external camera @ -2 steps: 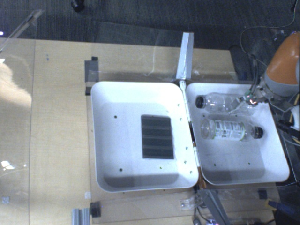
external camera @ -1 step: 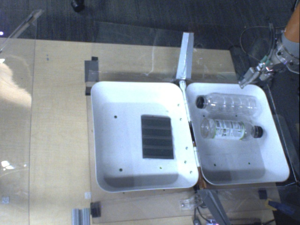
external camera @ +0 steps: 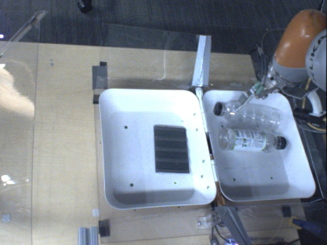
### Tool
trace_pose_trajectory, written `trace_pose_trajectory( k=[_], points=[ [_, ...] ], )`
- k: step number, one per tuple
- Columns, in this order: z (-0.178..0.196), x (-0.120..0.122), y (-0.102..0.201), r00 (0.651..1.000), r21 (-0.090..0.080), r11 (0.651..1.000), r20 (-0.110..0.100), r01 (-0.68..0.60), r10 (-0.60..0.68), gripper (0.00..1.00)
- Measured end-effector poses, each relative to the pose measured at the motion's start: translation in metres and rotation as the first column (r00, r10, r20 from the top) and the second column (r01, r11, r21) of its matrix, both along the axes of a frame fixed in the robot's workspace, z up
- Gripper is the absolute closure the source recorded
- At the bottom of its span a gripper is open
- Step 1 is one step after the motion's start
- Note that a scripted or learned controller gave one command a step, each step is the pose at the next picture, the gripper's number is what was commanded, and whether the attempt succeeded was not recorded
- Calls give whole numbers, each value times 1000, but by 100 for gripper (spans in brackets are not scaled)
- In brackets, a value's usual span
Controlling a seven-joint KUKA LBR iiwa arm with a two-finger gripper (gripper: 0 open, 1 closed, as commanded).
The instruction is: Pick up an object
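Light wooden bench [external camera: 56,152] carries two shallow white bins side by side, and the gripper [external camera: 259,89] sits over the far edge of the right bin [external camera: 265,180]; its state cannot be determined. Just beside it lies a clear ribbed plastic bottle [external camera: 250,114], long axis crosswise, dark cap pointing left. Nearer lies a second clear bottle [external camera: 248,140] with an unreadable printed label, cap pointing right; the left bin [external camera: 122,152] holds a dark ribbed rectangular block [external camera: 171,148].

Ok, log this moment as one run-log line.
arm: over right bin's far edge | gripper: near upper clear bottle | second bottle: lying in the bin | dark grid block: left bin
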State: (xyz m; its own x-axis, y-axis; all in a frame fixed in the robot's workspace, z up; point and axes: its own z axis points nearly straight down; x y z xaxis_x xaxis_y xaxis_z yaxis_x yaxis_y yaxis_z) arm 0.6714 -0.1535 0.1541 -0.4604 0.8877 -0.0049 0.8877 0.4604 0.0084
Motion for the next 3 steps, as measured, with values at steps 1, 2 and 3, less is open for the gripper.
trace_pose_trajectory(
  k=[1, 2, 3],
  points=[
    [-18, 2, 16, 992, -14, 991, 7, -130, 130, 0],
    [-19, 2, 17, 989, -20, 989, 7, -150, 150, 0],
    [10, -3, 19, 976, -3, 976, 1, -217, 217, 0]
  ],
)
